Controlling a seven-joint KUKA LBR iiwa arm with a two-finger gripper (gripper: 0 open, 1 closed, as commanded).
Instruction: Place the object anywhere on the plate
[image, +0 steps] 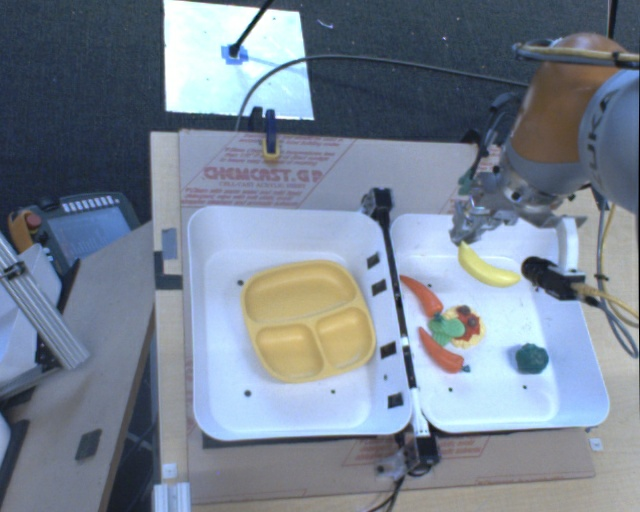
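A yellow three-compartment plate (302, 320) lies in the left bin (220, 300). In the right bin (570, 390) lie a yellow banana (487, 267), two red chili peppers (422, 295) (440, 351), a small pizza-like toy (460, 325) and a green broccoli piece (531, 358). My gripper (463, 233) hangs at the right bin's back left, just above and to the left of the banana's end. Its fingertips point down near the bin floor, and no object is visible between them.
A black divider strip (392, 310) runs between the two bins. A black cylindrical fitting (548, 277) with cables sits beside the banana on the right. A control pendant (85, 230) and a metal rail (40, 310) lie off the bench at left.
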